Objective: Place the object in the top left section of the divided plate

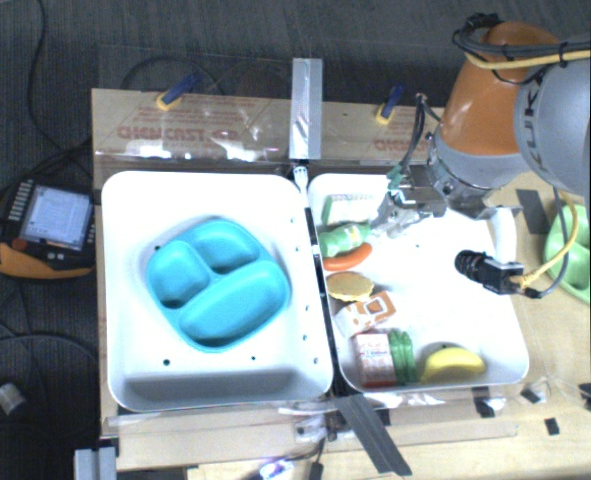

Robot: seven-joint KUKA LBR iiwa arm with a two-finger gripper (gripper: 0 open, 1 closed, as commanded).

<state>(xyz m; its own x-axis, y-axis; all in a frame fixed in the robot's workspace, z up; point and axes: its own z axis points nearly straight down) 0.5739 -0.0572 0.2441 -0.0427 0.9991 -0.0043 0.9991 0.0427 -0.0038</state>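
Camera view, fixed overhead: the left bin holds the blue divided plate, set at a slant, all three sections bare. The right bin holds toy foods along its left side: a green bottle, an orange carrot, a burger, a red-and-white carton, a green item and a yellow banana. The gripper hangs at the far end of the right bin, just right of the green bottle. Its opening cannot be determined, nor any grasp.
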